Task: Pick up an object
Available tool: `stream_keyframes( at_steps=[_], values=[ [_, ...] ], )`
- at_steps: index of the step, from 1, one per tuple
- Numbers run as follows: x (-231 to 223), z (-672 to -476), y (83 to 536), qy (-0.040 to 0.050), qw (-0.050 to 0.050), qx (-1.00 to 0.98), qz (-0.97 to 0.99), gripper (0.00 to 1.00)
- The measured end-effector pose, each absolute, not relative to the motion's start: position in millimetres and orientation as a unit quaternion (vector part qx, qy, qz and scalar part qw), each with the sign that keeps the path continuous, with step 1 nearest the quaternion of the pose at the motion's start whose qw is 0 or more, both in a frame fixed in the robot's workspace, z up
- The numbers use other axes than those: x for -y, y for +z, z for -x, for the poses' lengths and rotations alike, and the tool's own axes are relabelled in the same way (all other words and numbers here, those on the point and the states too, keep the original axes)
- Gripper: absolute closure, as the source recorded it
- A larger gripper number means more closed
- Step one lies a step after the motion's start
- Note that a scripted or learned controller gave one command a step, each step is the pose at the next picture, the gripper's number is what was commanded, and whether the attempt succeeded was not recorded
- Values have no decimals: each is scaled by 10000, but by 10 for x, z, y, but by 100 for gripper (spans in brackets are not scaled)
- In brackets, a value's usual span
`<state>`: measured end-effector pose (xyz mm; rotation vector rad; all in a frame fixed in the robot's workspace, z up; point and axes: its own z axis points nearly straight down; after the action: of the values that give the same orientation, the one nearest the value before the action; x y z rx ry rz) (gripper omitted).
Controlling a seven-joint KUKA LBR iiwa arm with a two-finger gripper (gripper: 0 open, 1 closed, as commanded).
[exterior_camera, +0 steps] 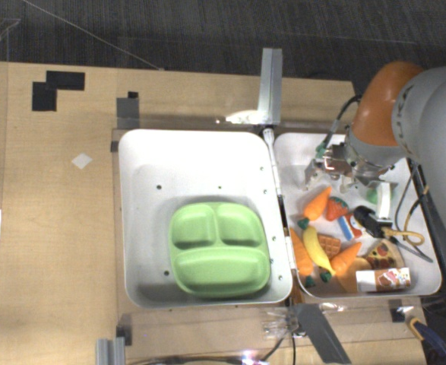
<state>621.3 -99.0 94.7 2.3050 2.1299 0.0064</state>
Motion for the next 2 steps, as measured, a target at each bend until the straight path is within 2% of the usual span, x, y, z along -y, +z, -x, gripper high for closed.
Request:
stream_keyframes(
  at_steps=[1, 2],
  values=[
    [779, -6695, 1879, 28, 31, -7103, -7039, 0],
    [962, -5982, 1468, 16, 15, -7355, -6775, 0]
  ],
)
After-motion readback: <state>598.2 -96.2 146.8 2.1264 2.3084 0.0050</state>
